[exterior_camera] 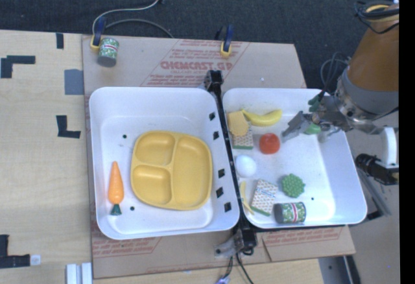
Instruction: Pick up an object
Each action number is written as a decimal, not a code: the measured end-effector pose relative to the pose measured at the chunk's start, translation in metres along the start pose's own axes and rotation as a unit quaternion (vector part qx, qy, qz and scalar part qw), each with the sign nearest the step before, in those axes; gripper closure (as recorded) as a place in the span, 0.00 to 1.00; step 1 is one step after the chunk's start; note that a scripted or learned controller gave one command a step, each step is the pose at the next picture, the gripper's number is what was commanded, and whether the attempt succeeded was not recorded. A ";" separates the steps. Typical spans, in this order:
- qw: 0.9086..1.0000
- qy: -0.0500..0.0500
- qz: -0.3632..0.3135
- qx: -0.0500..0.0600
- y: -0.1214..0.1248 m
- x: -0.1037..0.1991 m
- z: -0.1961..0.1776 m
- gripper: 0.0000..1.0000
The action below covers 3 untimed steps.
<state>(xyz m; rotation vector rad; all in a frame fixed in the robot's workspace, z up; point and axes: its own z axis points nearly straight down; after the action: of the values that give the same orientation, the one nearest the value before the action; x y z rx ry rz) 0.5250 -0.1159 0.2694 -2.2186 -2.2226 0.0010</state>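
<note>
Camera view first: I've got the arm (376,62) reaching in from the right, and the gripper (310,124) sits over the right bin (340,179), above its upper right part. Fingers (293,128) are spread apart, pointing toward the red tomato (269,142), and I see nothing between them.

I'm taking that tomato as my landmark. Gripper tips are just to its right, close but apart from it. Up and a touch left of the tomato lies the banana (262,117), near the bin's top wall. Left of the tomato is a yellow block (237,124) sitting on a checkered green piece (243,140). Below and left of the tomato, a white egg (245,165). Below and right, a green bumpy vegetable (292,185). Further down, a patterned wedge (262,197), and beside that a small can (289,213) lying on its side near the bin's lower wall.

Well left of the tomato, across the divider, the left bin (107,107) holds a yellow divided plate (172,170) and an orange carrot (115,185) along its left side.

Far up and left of the tomato, on the cardboard-covered tabletop (188,69), another small can (107,51) stands outside the bins.
</note>
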 end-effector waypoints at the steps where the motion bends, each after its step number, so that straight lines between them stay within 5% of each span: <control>1: 1.000 -0.001 0.000 -0.003 0.029 -0.020 0.182 0.00; 2: 1.000 -0.001 0.001 -0.002 0.056 -0.014 0.183 0.00; 3: 1.000 0.000 0.000 -0.002 0.057 -0.014 0.173 1.00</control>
<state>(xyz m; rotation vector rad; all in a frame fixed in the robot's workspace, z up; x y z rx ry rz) 0.5813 -0.1295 0.0962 -2.2215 -2.2247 -0.0030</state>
